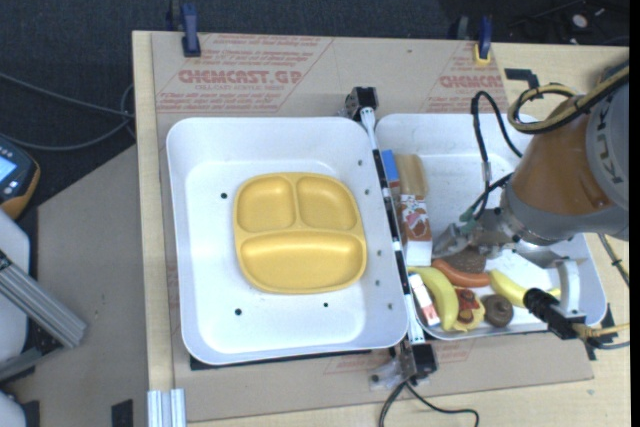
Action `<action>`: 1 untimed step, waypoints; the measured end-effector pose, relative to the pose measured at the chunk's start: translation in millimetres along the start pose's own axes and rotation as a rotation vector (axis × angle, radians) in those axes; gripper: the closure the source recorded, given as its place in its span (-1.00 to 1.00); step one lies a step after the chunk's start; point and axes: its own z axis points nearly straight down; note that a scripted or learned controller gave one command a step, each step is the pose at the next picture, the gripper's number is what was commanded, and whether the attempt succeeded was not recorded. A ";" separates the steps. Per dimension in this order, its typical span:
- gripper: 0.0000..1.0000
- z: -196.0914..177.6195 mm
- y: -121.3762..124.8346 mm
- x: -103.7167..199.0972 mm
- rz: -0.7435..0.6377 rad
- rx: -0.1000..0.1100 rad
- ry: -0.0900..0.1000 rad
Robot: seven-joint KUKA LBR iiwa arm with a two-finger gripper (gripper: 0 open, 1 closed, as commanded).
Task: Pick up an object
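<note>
Down in right bin (440, 133), fingers (468, 240) low over toy food pile; spread impossible to tell, wrist masks them. Just below fingers: red sausage (462, 272), banana (443, 293), yellow piece (507, 288), brown lump (497, 312). Left of fingers: small packets (413, 215) along bin wall. Far left: left bin (200, 215) holds yellow divided plate (299, 232).

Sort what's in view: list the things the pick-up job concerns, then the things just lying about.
Job: gripper; right bin; the toy food in it: hot dog, bananas, brown round piece.
Lying about: left bin; yellow divided plate; blue clamps.
</note>
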 end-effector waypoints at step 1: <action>-1.00 -1.1 76.1 12.9 -0.007 -0.012 -0.009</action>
